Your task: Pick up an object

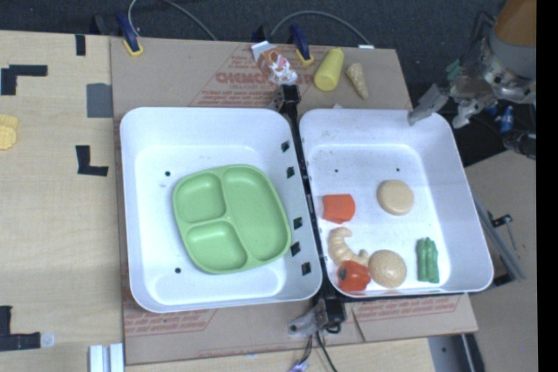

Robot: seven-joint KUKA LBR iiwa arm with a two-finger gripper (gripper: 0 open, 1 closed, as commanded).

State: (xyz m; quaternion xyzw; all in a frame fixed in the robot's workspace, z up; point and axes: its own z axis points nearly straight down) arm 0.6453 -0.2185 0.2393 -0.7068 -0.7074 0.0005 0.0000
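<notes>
Nearest me, a red tomato [353, 276], a tan roll [388, 267] and a green vegetable [427, 260] crowd the right bin's [366, 148] front edge; an orange block [339, 207] and pale bun [396, 197] sit mid-bin, with bare floor behind. Over its far right corner hangs the pincer [458, 100]; whether it's released or clenched, I cannot tell.

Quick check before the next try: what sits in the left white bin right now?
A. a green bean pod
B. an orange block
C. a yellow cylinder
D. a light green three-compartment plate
D: the light green three-compartment plate lies in the left white bin, while the orange block and green bean pod are in the right white bin.
</notes>
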